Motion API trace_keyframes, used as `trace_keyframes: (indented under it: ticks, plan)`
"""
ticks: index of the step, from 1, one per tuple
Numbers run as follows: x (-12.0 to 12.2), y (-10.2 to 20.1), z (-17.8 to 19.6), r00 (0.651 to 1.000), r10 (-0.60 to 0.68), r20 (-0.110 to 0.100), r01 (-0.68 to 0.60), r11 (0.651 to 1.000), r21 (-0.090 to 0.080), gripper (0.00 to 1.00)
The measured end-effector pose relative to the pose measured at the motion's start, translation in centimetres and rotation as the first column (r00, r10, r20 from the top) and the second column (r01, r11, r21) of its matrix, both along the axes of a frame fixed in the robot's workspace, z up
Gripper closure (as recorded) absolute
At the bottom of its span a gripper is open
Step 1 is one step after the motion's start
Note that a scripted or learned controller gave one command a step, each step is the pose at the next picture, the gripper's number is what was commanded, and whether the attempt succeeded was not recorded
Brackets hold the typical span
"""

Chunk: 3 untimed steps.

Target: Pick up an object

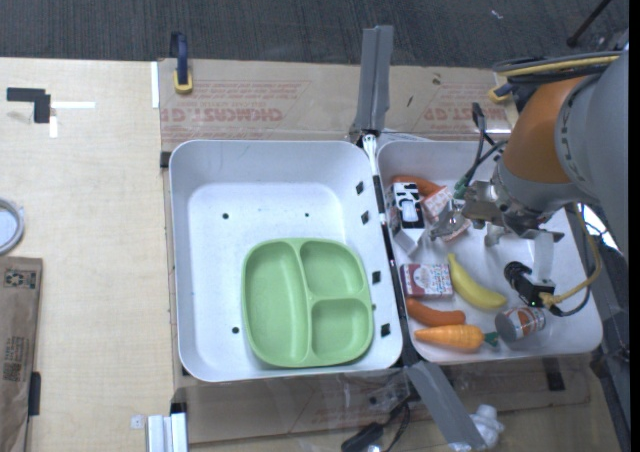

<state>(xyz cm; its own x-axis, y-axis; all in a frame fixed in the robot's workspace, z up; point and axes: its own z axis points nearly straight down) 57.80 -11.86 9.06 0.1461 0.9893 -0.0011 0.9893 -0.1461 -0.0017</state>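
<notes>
Clearly the nearest candidate is a small crinkled red-and-white packet [436, 204] in the right white bin [570, 338], just under the two-finger gripper [452, 223] (whether its fingers are wide or narrow I cannot tell). Crowding is the risk: the curved yellow banana [474, 283] and red-and-white carton [430, 280] lie near, so a descent could nudge them or close on nothing.

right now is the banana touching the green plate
Apart. The camera view shows the banana in the right bin and the green plate in the left bin.

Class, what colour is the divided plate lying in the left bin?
Light green. The divided plate shows plainly in the camera view, inside the white left bin.
</notes>
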Motion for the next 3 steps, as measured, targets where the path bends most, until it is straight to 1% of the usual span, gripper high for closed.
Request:
trace_keyframes:
  ticks: [1,2,3]
  plan:
    - [-6.3,-1.6,-0.2,0.999,0.04,-0.005,-0.04,0.999,0.002,0.0]
    - [-6.4,-1.7,0.4,0.999,0.038,-0.01,-0.038,0.999,0.003,1.0]
    - [-6.5,3.3,13.1,0.979,-0.204,-0.005,0.204,0.979,-0.003,1.0]
